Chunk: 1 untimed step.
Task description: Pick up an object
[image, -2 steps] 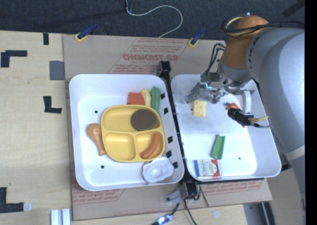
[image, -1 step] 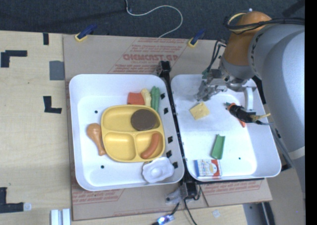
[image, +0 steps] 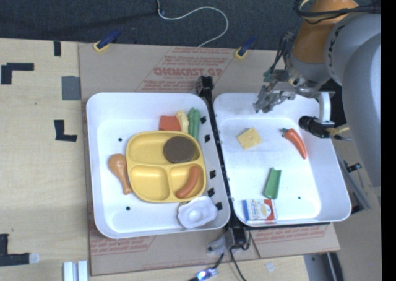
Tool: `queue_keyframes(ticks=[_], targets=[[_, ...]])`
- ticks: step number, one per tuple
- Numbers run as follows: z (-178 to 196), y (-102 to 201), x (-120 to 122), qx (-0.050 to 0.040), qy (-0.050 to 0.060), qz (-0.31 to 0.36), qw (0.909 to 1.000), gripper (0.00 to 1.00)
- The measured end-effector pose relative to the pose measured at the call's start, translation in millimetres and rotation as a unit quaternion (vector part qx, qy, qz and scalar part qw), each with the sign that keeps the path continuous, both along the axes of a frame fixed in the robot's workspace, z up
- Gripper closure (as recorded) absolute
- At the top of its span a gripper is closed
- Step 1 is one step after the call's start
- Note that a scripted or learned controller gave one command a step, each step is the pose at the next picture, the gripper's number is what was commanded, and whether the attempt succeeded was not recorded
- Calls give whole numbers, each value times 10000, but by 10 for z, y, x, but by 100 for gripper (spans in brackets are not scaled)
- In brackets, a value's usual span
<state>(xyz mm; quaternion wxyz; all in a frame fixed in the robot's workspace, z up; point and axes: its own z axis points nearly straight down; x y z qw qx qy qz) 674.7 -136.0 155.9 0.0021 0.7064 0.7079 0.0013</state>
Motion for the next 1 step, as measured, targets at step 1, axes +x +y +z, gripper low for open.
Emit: queue_keyframes(ticks=[1], targets=[[478, 92, -18, 4, 5, 1, 10000, 100]])
